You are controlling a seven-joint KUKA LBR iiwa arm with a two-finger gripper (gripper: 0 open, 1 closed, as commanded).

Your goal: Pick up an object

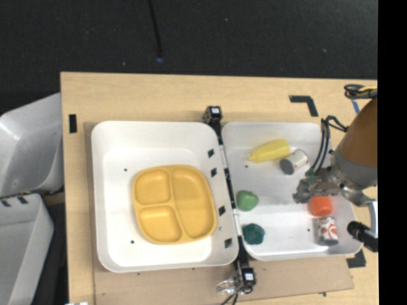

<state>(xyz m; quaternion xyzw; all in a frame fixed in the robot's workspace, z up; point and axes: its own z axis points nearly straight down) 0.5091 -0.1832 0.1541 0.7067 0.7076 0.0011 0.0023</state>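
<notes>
Here gripper [310,189] hovers beside orange ball [320,205], at its ten o'clock; finger state unclear. Best: centre over ball before descending.

You had two bins side by side on the bench [146,94]. In the left bin [108,170] a divided plate [173,204] lay near the middle. In the right bin [280,243], a corn cob [269,150] lay at the back with a cylinder [293,162] just right of it; two lumps [247,200] sat by the left wall, and a ball [320,204] lay behind a can [327,230] at the right.
</notes>
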